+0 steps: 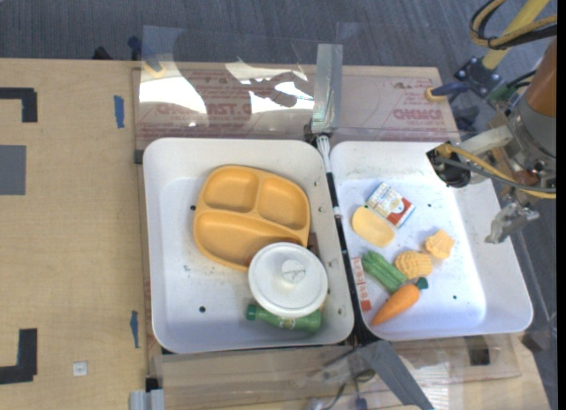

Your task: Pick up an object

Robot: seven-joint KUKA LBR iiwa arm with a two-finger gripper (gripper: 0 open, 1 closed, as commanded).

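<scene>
I see two white bins side by side on the bench. Left bin (168, 249): orange divided tray (250, 214) lying tilted across the middle, three compartments up. White round bowl (288, 277) overlaps the tray's lower right corner. Green bottle (285, 317) lies on its side just below the bowl, partly tucked under it.

Right bin (495, 302): all the small items sit in its left half. Small red and white carton (390, 204) near the top, touching or just above a pale yellow oval piece (372, 226). Below that a green pod (383, 270), lying diagonal. Yellow corn piece (413, 263) just right of the pod, touching it. Small orange-yellow lump (439, 244) up and right of the corn, just beside it. Carrot (395, 304) lowest, lying diagonal, leaf end up near the corn, tip toward the bin's lower left. Nothing is picked yet; every item rests on the bin floor.

Arm (539, 108) comes in from the right, over the right bin's upper right edge, cables looped above it. Gripper (511, 221) hangs at the bin's right rim, well apart from the items. I can't tell if it's spread or clenched from this angle. I see nothing between its tips.

Clear taped sheet (230, 99) lies behind both bins.
</scene>
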